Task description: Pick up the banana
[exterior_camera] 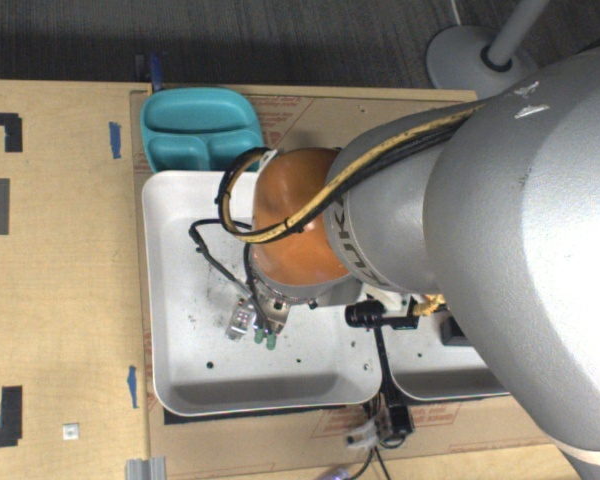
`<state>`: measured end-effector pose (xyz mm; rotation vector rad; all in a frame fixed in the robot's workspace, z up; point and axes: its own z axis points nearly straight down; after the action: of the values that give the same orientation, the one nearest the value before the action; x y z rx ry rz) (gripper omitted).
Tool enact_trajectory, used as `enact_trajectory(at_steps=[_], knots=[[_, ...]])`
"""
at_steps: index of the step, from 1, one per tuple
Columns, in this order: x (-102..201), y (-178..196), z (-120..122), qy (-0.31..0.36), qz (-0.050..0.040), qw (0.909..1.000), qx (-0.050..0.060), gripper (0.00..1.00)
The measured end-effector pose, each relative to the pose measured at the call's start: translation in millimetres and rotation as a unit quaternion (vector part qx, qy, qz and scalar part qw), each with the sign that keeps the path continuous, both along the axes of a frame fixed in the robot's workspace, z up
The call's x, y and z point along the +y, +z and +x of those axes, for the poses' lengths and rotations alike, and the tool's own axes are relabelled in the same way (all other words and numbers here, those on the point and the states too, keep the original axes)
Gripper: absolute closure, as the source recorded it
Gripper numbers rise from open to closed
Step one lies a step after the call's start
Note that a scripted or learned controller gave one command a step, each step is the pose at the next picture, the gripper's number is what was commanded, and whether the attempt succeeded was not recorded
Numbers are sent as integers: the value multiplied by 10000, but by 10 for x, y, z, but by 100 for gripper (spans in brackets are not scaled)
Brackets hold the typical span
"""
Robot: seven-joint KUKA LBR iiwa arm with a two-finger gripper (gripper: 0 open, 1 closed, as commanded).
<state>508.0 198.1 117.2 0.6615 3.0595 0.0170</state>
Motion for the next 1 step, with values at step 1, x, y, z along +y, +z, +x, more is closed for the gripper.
enact_trajectory(at_steps=[1], knots=[[170, -285, -258, 2151, -58, 9766, 19, 100]])
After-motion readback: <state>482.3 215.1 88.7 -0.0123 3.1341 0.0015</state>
